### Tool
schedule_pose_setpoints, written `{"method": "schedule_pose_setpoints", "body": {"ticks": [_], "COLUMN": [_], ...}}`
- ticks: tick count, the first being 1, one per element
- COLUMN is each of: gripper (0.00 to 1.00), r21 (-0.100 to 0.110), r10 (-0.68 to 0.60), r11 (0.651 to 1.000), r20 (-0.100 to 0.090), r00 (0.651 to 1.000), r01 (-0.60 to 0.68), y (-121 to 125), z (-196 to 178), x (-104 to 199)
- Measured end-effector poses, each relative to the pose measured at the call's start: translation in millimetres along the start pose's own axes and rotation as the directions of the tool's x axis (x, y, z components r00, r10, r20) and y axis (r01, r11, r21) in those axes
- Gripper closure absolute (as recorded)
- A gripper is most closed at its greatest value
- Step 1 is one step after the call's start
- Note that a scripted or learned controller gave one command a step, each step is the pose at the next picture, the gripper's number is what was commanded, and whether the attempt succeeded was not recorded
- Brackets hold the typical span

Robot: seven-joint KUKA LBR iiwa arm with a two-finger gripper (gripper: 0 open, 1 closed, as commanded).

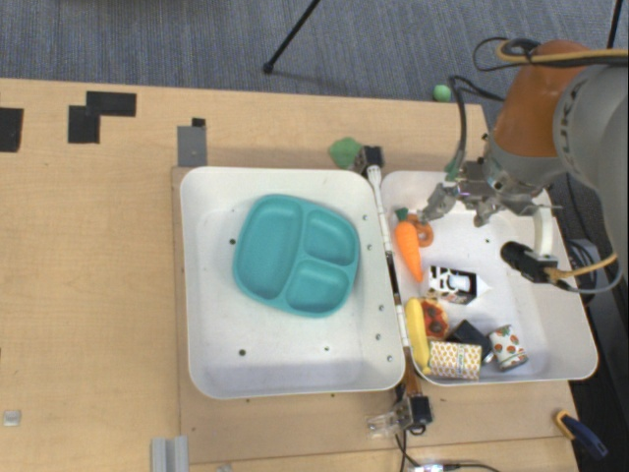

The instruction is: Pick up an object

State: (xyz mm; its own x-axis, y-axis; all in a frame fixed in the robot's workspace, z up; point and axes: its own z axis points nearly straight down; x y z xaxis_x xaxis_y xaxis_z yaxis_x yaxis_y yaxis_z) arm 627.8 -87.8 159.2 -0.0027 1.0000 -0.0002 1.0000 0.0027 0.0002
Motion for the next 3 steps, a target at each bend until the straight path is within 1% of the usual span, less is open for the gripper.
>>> {"method": "schedule_pose_setpoints", "body": {"ticks": [1,2,3], "gripper": [0.00,0.00,0.00], "r21": [-0.009,-0.004,-0.006], "r10": [0.002,-0.003,0.001], "r11": [1.000,1.000,1.000], "r20": [0.004,0.001,0.001], "r00": [1.000,1.000,1.000], "r01": [-0.002,0.003,-0.001], "y": [5,42,-12], "z": [57,73,72], "x": [0,4,5]}}
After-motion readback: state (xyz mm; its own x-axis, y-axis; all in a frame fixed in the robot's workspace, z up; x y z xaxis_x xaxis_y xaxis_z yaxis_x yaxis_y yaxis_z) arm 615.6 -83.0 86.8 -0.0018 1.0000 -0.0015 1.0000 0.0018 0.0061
